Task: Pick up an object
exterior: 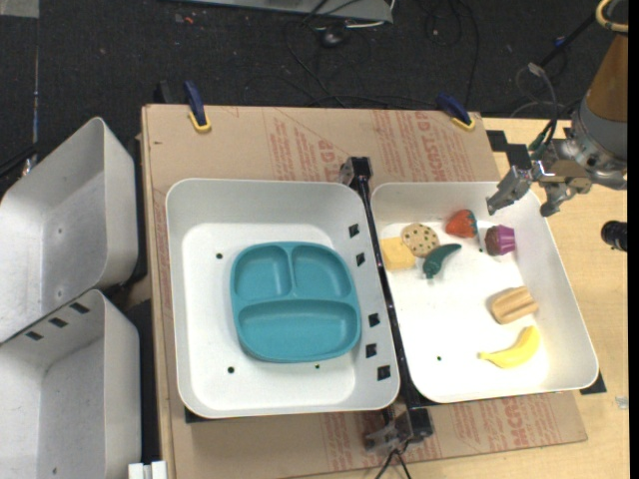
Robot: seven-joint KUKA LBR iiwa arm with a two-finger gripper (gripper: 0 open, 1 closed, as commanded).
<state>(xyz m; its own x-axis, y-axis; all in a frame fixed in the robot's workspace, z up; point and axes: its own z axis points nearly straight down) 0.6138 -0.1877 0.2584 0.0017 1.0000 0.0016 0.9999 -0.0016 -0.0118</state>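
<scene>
The right bin (559, 287) holds several toy foods: a cookie (420, 238), a yellow cheese block (396, 255), a dark green pepper (439, 258), a red strawberry (461, 224), a purple piece (499, 239), a tan bread roll (512, 305) and a yellow banana (512, 350). My gripper (529, 196) hovers over the bin's far right corner, just above and right of the strawberry and purple piece. Its two fingers stand apart with nothing between them.
The left bin (190, 267) carries a teal divided tray (296, 300). Black clips line the wall between the two bins. Two white tubs (60, 297) stand off the bench at the left. Cables run across the dark floor behind.
</scene>
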